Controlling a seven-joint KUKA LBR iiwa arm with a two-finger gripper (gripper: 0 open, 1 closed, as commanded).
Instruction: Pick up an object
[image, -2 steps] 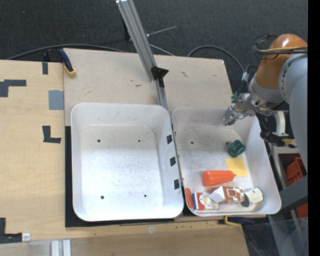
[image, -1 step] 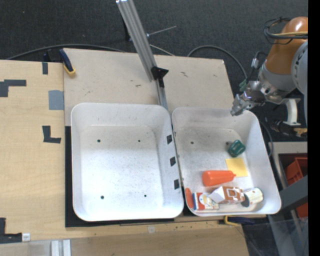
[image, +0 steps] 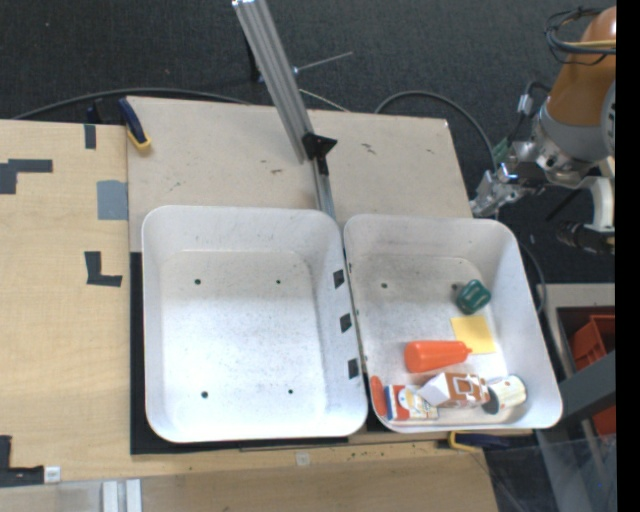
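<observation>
- A wooden bench (image: 250, 170) carries two white bins, the left bin (image: 170, 300) and the right bin (image: 520, 300).
- My gripper (image: 490, 192) hangs at two o'clock, outside the right bin's corner; its opening I cannot tell.
- In the right bin, toward five o'clock: a green piece (image: 473, 295), yellow pad (image: 474, 333), orange cone (image: 436, 354) and a printed packet (image: 450, 392).

Two bins side by side on bench (image: 230, 170). Left bin (image: 160, 300): no items. Right bin (image: 400, 250): block (image: 472, 295) nr right wall; sponge (image: 474, 334), cone (image: 436, 354) below it; bottle (image: 455, 392) along front edge.
</observation>
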